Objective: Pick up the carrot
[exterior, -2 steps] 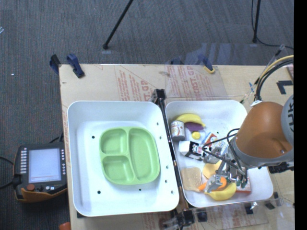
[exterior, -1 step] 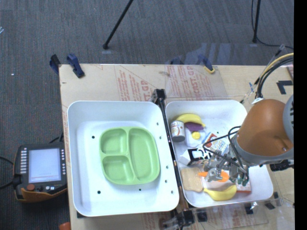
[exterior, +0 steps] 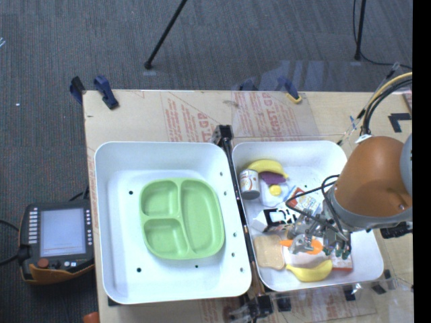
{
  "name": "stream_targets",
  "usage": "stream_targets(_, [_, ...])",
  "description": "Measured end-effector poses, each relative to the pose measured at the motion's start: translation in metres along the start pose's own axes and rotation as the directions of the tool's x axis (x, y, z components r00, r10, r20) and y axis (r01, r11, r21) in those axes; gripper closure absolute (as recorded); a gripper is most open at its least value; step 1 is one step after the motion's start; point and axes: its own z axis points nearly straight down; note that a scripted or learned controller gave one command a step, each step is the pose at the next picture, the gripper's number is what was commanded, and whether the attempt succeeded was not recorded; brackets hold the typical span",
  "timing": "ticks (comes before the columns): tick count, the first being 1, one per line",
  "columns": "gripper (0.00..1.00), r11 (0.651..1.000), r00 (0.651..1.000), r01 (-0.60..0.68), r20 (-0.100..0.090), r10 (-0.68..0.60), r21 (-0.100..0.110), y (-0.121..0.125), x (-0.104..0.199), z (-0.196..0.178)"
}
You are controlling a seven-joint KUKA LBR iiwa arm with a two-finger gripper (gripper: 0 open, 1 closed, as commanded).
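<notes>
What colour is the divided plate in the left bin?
Light green. The plate shows plainly in the camera view, lying in the white left bin.

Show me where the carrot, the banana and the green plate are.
carrot point(exterior: 304, 246): camera view, orange part beside the gripper.
banana point(exterior: 264, 165): camera view, middle of its curve, right bin's far side.
green plate point(exterior: 182, 219): camera view, ridge between its compartments, left bin.

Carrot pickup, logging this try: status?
Hand low in right bin, over carrot. Grip state unclear. Toast and yellow piece crowd it.
</notes>
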Motion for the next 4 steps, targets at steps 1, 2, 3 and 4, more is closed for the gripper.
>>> stream_targets(1, [1.0, 0.96, 0.96, 0.28, -0.009, -0.279, 0.006, 0.028, 0.015, 0.022])
stream_targets(2, [1.0, 0.96, 0.96, 0.281, -0.008, -0.281, 0.005, 0.03, 0.013, 0.013])
stream_targets(3, [1.0, 0.959, 0.959, 0.283, -0.008, -0.283, 0.004, 0.031, 0.013, 0.004])
stream_targets(4, [1.0, 0.959, 0.959, 0.285, -0.007, -0.285, 0.003, 0.032, 0.012, -0.004])
